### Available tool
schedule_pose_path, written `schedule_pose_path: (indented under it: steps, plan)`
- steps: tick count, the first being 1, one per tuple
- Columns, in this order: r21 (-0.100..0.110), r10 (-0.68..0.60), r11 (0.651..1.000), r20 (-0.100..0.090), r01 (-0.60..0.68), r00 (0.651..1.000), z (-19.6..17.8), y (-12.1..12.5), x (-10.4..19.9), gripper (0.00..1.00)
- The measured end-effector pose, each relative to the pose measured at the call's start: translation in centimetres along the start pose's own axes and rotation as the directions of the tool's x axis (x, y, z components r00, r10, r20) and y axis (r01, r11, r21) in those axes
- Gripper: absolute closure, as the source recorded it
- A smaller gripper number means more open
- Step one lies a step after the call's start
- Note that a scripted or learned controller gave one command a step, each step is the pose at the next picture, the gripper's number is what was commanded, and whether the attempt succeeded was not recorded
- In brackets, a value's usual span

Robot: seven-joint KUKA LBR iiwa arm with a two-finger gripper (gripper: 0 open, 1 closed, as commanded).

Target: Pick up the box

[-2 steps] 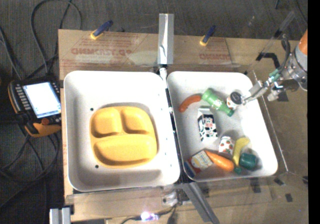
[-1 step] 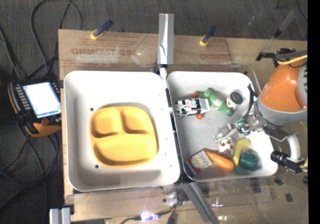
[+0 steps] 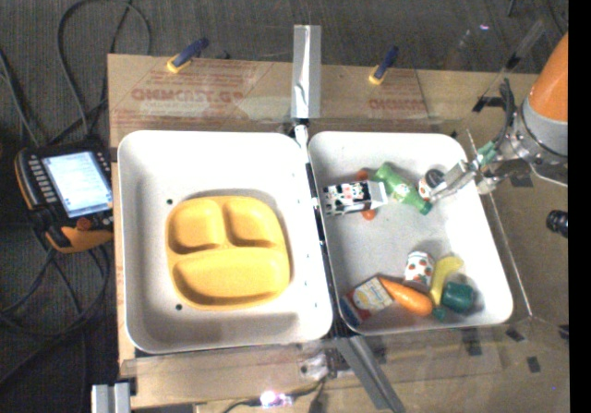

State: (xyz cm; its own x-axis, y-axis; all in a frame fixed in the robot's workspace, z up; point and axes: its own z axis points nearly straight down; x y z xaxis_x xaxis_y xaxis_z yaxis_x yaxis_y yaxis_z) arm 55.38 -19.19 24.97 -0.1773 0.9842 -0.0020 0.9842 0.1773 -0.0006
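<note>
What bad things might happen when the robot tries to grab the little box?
1. The small orange-and-white box lies at the right white bin's front edge, with the orange toy carrot pressed against it. The fingers may catch the carrot instead.
2. The gripper sits far back beside the green block and small red-and-white cup. Moving off, it may knock them.
3. The black-and-white cow-print carton is box-like too; it could get picked by mistake.

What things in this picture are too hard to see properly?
- Gripper, camera view: too small and blurred to tell open from shut.
- Box: its right part is hidden under the carrot; the print is too small to read.
- Arm: cut off by the right edge.
- Tablet screen: glare washes out the text.
</note>
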Motion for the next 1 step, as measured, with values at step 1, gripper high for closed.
schedule_pose_path:
  steps: [1]
  plan:
    - [0.002, 0.038, 0.999, 0.001, -0.038, 0.999, 4.82, 4.29, -3.93, 0.0]
